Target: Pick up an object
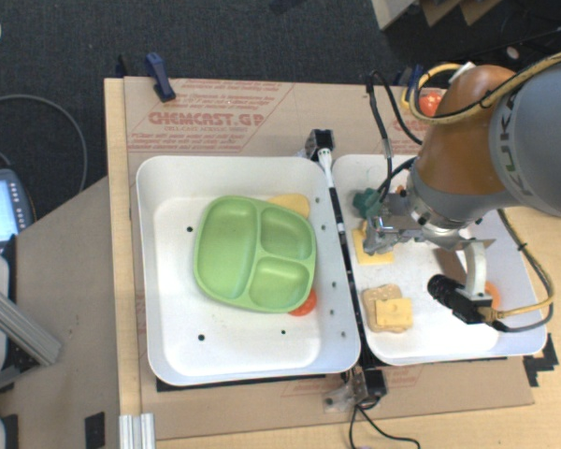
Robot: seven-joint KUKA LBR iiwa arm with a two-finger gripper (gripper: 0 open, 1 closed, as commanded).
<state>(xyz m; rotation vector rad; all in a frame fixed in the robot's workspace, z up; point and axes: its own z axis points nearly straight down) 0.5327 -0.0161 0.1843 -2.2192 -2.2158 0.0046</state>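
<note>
Robotics lab; arm (486,148) over bins (159,279) on bench (215,110); loose cables (37,110)

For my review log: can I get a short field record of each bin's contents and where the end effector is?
left bin: green divided plate, lying over a yellow piece and a red piece
right bin: yellow block, tan chunk, small teal thing
end effector: over the yellow block
object held: cannot tell
</note>
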